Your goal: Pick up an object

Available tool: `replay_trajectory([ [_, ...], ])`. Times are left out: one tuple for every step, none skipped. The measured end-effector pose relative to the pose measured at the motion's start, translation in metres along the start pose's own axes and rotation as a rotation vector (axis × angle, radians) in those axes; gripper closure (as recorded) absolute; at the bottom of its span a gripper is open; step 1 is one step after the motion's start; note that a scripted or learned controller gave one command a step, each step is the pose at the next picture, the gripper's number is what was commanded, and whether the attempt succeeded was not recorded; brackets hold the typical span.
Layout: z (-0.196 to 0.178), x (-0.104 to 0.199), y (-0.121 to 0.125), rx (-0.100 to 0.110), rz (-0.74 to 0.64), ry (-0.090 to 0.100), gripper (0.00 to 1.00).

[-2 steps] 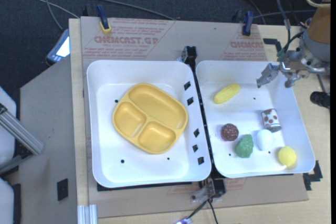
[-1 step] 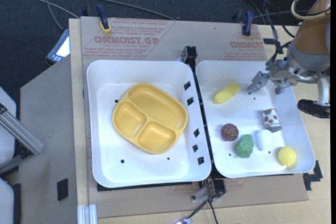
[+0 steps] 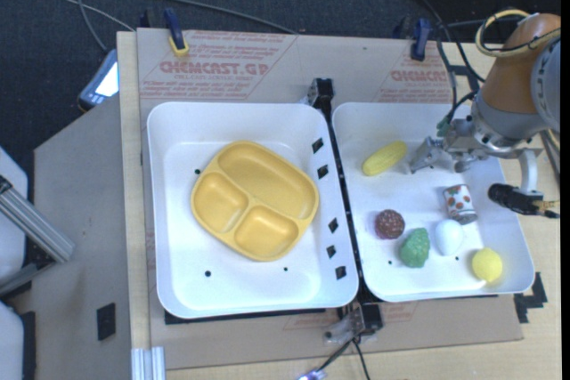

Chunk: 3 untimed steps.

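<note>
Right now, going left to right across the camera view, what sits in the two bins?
Yellow divided tray in the left bin → yellow corn cob → brown ball → green piece → white egg → yellow lemon.

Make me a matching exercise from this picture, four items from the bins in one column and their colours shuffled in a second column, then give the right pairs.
Column one:
1. divided tray
2. broccoli-shaped toy
3. egg-shaped item
4. round ball beside the broccoli

Column two:
A. white
B. dark reddish brown
C. yellow
D. green

Pairs: 1-C, 2-D, 3-A, 4-B
</note>
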<state>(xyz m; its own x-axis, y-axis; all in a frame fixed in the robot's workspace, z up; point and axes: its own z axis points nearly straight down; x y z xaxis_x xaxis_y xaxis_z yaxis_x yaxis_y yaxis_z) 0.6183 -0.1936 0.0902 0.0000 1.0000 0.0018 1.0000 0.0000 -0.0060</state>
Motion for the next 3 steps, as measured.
replay_trajectory([
  [-0.016,0.000,0.002,-0.008,0.000,-0.002,1.00],
  [-0.071,-0.003,0.013,-0.013,-0.001,-0.004,1.00],
  [-0.133,-0.011,0.017,-0.014,-0.002,-0.005,1.00],
])
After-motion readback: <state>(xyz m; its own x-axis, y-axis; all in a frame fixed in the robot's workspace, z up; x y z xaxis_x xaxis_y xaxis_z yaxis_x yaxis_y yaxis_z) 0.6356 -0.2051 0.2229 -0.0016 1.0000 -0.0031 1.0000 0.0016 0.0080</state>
